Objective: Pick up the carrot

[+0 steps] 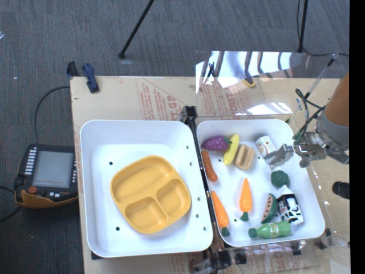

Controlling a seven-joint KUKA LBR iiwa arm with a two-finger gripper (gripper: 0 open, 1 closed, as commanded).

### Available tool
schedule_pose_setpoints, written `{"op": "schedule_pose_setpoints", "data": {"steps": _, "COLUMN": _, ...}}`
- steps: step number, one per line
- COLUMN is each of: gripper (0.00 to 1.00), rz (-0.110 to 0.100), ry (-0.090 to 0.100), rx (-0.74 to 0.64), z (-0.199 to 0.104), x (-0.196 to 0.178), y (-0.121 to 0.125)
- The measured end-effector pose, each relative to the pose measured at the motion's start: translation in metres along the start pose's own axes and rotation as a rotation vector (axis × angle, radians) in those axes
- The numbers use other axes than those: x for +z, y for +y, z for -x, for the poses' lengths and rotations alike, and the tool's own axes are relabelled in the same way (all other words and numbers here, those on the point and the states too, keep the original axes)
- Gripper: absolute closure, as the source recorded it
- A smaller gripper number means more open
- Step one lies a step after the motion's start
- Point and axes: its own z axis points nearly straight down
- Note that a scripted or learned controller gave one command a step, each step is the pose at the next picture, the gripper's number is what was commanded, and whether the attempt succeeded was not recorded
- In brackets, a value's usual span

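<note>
— Two carrots [246, 195] lie mid right bin [317, 210], one [219, 210] by its left wall.
— My gripper [290, 151] hovers well above-right, fingers apart, empty. I fear broccoli [279, 178] or the watermelon slice [269, 206] gets nudged.

Bright, even light from above; both white bins [91, 153] come close to washing out; hard glare streaks a clear sheet [251, 73] at the bench's [131, 96] far right corner; shadows beneath the toys are soft and short; focus is slightly soft overall, grainy on the dark carpet [57, 27]
</note>
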Motion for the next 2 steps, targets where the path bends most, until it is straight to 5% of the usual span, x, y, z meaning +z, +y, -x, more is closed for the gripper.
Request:
{"op": "schedule_pose_setpoints", "data": {"steps": 1, "gripper": 0.0, "rz": -0.002, "ry": 0.001, "rx": -0.338, "z": -0.0504, "x": 0.1178, "y": -0.0074}}
{"op": "schedule_pose_setpoints", "data": {"steps": 2, "gripper": 1.0, "rz": -0.003, "ry": 0.002, "rx": -0.323, "z": -0.0466, "x": 0.1078, "y": -0.0078}}
